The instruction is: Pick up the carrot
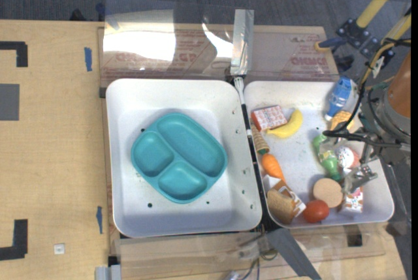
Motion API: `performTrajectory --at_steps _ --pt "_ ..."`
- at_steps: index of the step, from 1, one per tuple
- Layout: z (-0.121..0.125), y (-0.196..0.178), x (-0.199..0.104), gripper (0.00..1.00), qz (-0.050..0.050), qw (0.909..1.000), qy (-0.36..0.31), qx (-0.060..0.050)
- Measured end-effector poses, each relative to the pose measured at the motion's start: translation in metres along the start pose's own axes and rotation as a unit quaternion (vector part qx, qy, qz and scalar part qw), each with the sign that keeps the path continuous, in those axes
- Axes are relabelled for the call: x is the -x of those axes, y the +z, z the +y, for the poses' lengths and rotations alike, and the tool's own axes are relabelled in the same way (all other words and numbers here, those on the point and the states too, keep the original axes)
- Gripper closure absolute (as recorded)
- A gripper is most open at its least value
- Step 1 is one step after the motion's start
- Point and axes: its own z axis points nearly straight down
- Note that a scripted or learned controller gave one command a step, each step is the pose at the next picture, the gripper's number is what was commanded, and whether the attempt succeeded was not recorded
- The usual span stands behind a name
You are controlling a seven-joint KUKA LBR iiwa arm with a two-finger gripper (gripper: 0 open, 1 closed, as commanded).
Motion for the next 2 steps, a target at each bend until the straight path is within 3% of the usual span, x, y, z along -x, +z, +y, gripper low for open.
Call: performTrajectory --at_steps 1,2 --pt "0.038 0.108 0.015 0.0 0.003 1.0 0.001 0.003" --pt "0.029 0.155 0.026 0.0 -0.003 0.9992 -0.041 -0.002"
